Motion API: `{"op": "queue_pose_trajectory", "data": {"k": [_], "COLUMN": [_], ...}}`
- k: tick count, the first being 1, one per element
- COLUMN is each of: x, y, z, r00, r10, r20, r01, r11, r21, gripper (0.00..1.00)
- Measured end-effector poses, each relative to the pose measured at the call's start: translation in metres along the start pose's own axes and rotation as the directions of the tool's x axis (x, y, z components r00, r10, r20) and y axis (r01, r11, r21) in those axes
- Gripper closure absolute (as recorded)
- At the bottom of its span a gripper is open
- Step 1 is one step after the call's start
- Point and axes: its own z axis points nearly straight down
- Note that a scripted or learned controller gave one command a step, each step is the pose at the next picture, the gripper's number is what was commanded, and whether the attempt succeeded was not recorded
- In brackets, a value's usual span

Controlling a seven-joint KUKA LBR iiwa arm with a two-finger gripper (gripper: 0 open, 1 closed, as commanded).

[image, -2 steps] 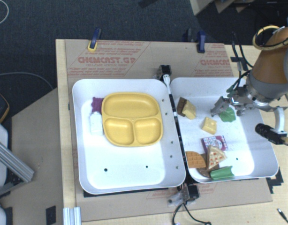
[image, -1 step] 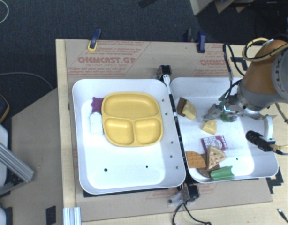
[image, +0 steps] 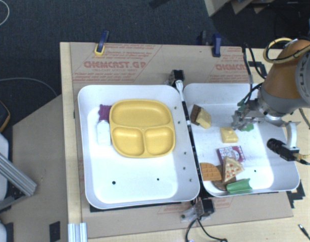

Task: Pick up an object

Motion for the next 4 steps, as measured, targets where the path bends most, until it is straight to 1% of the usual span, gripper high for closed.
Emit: {"op": "queue_pose_trajectory", "data": {"k": [1,2,3,4], "x": [-0.009,-0.009,0.035,0.091], "y": [0.005,0.007,-0.008,-0.029], "z": [-0.06,-0.114,-0.124,-0.115], "r00": [1.0,1.0,1.0,1.0], "r10": [0.0,-0.002,-0.005,-0.006], "r20": [0.002,0.001,-0.004,-0.005], "r01": [0.0,0.002,0.005,0.006], "r11": [1.0,1.0,1.0,1.0], "r21": [-0.003,-0.004,0.007,0.009], "gripper": [1.0,1.0,1.0,1.0]}}
